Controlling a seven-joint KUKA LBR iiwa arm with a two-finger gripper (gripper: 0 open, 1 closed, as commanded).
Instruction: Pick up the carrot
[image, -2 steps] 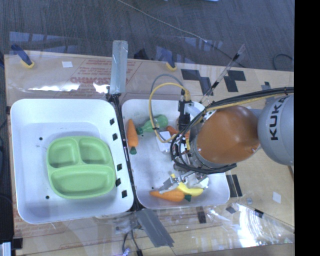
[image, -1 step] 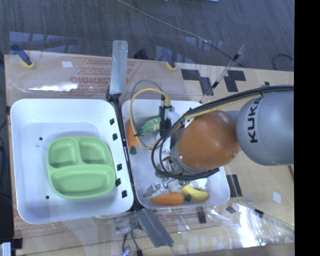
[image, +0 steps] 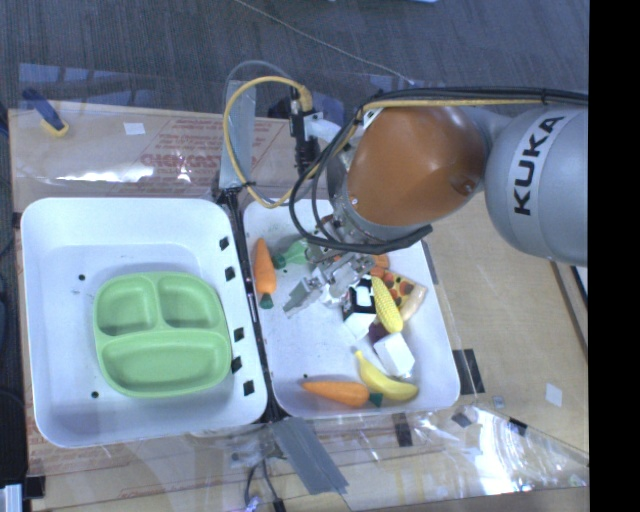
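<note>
At the near edge of the right bin (image: 440, 385) a carrot (image: 337, 392) lies on its side, touching a banana (image: 385, 381) just to its right. Behind them sit a white block (image: 394, 352), a corn cob (image: 386, 304) and a pizza slice (image: 405, 292), crowded toward the bin's right wall. A second carrot (image: 264, 271) lies lengthwise along the left wall, with free floor on its right, so it looks the easier target. The gripper (image: 318, 285) hangs low over the bin's middle, just right of that carrot, probably lining up on it. Its fingers look parted and nothing sits between them. In the left bin (image: 50, 300) a green tray (image: 160, 333) rests flat. The arm (image: 420, 165) covers the far end of the right bin.
</note>
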